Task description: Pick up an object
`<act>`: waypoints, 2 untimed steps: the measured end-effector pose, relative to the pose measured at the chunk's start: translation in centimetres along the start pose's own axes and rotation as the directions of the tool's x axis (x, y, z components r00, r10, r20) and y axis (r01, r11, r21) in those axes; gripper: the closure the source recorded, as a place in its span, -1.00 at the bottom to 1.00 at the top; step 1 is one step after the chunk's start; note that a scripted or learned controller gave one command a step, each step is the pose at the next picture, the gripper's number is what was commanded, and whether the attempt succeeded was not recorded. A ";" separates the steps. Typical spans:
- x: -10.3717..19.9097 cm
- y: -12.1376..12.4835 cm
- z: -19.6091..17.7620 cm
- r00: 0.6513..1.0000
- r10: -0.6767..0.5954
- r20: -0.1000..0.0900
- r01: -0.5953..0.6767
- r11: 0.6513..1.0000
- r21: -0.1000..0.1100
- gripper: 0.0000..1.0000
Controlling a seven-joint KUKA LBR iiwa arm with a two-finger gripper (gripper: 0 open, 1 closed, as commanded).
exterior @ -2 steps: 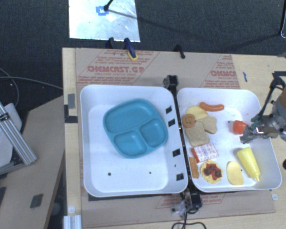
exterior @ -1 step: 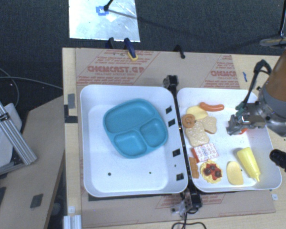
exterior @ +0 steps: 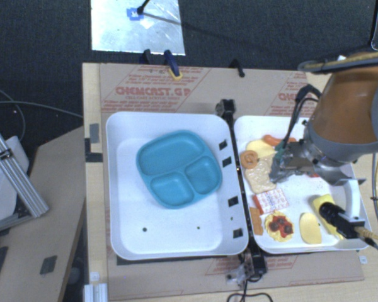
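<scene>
The right bin point(exterior: 302, 246) holds several toy foods: a round cookie point(exterior: 249, 159), a pale yellow piece point(exterior: 261, 147), an orange piece point(exterior: 272, 139), a speckled beige slab point(exterior: 259, 177), a red-and-white packet point(exterior: 272, 201), a small pizza-like disc point(exterior: 279, 226), a thin brown stick point(exterior: 256, 220) and a yellow wedge point(exterior: 310, 228). My gripper point(exterior: 280, 170) hangs low over the beige slab, just right of the cookie. Nothing shows between its fingers.
The left bin point(exterior: 127, 231) carries a blue three-compartment plate point(exterior: 178, 168). A black divider with clips point(exterior: 233, 168) runs between the bins. The arm's orange and grey body point(exterior: 349, 115) covers the right bin's far right part.
</scene>
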State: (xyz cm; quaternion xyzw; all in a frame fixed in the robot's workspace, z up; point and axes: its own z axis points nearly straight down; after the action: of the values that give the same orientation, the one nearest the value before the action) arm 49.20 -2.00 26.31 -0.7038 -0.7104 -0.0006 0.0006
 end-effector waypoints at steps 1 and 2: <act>3.1 -0.5 3.3 1.000 0.002 0.000 -0.002 1.000 0.002 1.00; 9.7 -0.4 2.0 1.000 -0.002 -0.001 0.002 1.000 -0.002 1.00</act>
State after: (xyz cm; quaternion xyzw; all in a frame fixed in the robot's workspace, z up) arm 48.66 7.69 24.32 -0.7030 -0.7112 -0.0016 0.0004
